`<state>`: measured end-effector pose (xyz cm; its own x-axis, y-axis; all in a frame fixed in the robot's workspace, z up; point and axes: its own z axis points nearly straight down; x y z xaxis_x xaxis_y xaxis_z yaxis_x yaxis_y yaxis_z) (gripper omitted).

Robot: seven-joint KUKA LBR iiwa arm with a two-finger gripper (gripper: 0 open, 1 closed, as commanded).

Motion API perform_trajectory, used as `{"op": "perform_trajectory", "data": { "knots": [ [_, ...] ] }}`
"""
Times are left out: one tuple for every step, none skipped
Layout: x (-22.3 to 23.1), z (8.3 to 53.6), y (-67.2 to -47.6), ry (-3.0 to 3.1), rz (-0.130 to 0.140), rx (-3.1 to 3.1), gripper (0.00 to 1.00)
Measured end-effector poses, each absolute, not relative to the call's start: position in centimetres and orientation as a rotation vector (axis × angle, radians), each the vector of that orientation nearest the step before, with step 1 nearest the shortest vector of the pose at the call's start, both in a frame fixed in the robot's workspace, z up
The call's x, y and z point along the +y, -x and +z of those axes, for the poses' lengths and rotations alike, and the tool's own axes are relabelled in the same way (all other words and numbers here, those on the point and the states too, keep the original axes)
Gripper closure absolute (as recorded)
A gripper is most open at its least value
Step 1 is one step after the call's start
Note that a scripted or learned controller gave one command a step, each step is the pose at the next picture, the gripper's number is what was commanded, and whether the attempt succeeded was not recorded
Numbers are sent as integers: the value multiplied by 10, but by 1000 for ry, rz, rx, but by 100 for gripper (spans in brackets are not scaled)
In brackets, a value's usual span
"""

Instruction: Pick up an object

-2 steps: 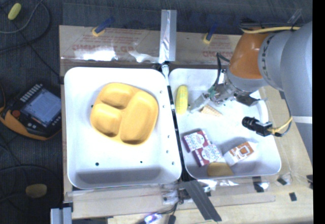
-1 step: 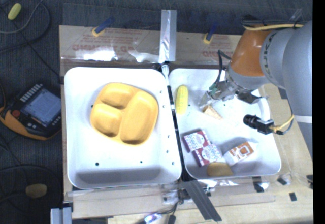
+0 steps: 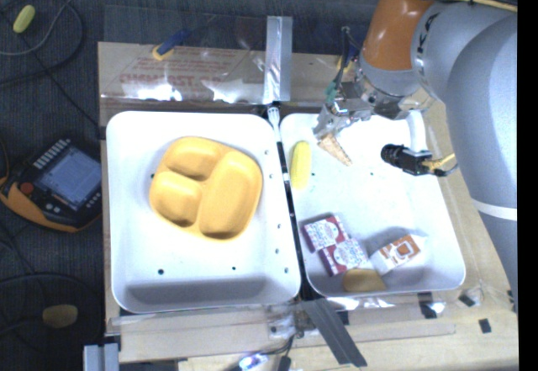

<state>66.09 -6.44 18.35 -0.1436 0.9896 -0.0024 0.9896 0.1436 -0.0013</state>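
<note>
Tan wedge-shaped object (image 3: 334,147) tilted, raised over right bin's far-left area, near yellow oblong piece (image 3: 299,165).

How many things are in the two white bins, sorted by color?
Yellow: 2, the big lumpy yellow thing and the small yellow piece
Red and white packets: 2
Orange and white box: 1
Brown lump: 1
Total: 6

The grey KUKA arm (image 3: 479,108) fills the right side of the frame, its bulky link running from the lower right up to the top. An orange band (image 3: 395,24) wraps it near the upper right. Below that, the gripper (image 3: 332,132) points down and left, toward the frame's centre.
</note>
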Motion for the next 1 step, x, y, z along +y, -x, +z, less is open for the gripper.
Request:
{"op": "perform_trajectory", "data": {
  "knots": [
    [-54,183,-668,-1945,-7,2465,100]
  ]
}}
